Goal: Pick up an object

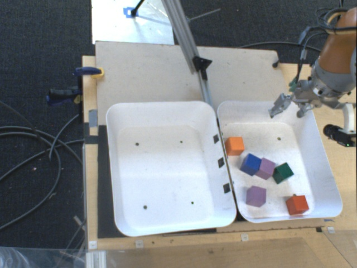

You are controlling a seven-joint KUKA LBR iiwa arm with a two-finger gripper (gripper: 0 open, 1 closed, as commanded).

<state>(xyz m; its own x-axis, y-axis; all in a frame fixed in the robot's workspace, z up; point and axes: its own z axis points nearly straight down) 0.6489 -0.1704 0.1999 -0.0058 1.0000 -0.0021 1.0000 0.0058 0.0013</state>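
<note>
Orange cube (235, 146) lies below-left of the open end effector (290, 110).

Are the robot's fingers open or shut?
Open: the fingers stand visibly apart with nothing between them, above the right bin's far edge.

My arm (338, 66), grey casing with a broad orange band above the wrist, black cables looping off it, my gripper (290, 109) two pale metal fingers
</note>
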